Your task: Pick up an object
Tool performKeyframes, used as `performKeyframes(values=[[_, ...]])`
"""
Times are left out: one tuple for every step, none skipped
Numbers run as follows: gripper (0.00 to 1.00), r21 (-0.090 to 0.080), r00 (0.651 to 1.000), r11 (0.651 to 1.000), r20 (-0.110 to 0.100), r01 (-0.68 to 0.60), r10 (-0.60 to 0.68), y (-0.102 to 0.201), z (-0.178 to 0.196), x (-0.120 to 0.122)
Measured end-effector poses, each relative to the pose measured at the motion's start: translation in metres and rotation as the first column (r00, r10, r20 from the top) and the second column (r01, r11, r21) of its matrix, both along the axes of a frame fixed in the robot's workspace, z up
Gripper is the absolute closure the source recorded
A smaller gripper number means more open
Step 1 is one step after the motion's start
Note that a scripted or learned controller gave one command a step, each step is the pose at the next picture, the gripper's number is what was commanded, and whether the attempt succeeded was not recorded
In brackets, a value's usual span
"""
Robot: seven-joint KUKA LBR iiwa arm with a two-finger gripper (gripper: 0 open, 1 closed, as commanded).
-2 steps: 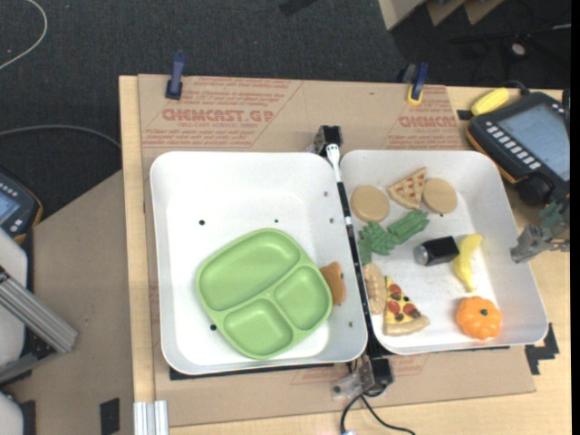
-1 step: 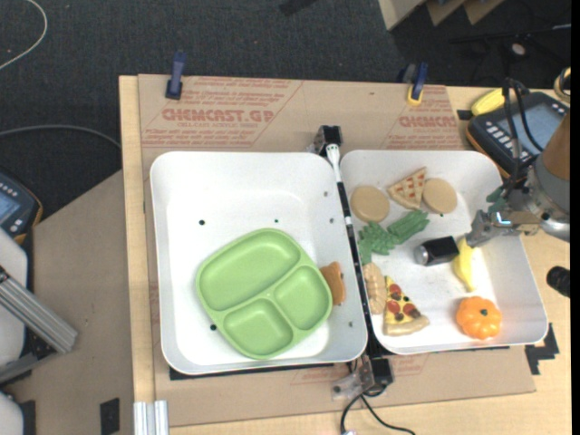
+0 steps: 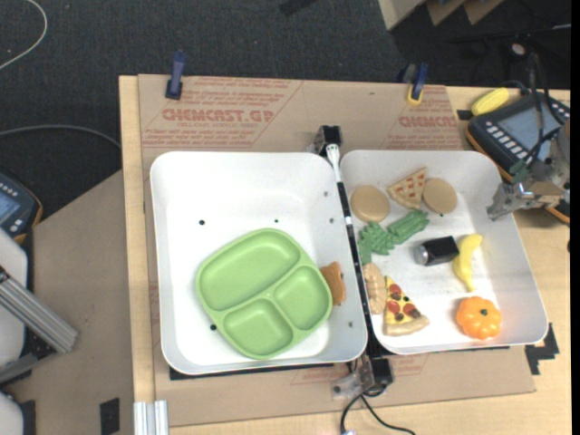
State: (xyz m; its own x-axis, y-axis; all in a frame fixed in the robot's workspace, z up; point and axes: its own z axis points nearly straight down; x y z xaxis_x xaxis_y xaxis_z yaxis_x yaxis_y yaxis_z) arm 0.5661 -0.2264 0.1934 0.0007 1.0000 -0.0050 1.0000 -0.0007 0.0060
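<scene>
The right bin [image 3: 521, 270] holds the things that could be picked. Nearest to the hand [image 3: 518, 198] is the banana [image 3: 468, 259], a small yellow toy that lies just left of the bin's right wall, with its long axis running from the far side toward the near side. Touching its left side is a black cylinder [image 3: 439, 250], lying on its side with its long axis across the bin. Below them, in the near right corner, stands an orange pumpkin [image 3: 478, 318].

The hand is at the bin's right rim, toward the far corner, so the banana lies from it to the left and toward the near side. Whether the hand is apart or together I cannot tell; the metal parts are too small and blurred.

Further left in the same bin are a green leafy toy [image 3: 392, 234], two round tan pieces [image 3: 370, 203] [image 3: 440, 196], a waffle wedge [image 3: 409, 188] and a pizza slice [image 3: 401, 307]. The left bin [image 3: 181, 198] carries a green divided plate [image 3: 263, 290], with a small brown piece [image 3: 333, 284] at the plate's right edge. Both bins rest on the counter [image 3: 136, 152].
</scene>
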Motion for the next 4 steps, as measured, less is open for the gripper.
performKeyframes(values=[[1.0, 0.008, 1.0, 1.0, -0.009, 0.001, -0.001, 0.035, 0.052, -0.09], [1.0, 0.005, 1.0, 1.0, 0.003, -0.004, 0.004, 0.084, -0.065, -0.013], [1.0, 0.005, 1.0, 1.0, -0.01, 0.004, -0.004, 0.047, -0.062, -0.051], [1.0, -0.006, 1.0, 1.0, 0.012, 0.004, -0.004, -0.002, 0.111, -0.079]])
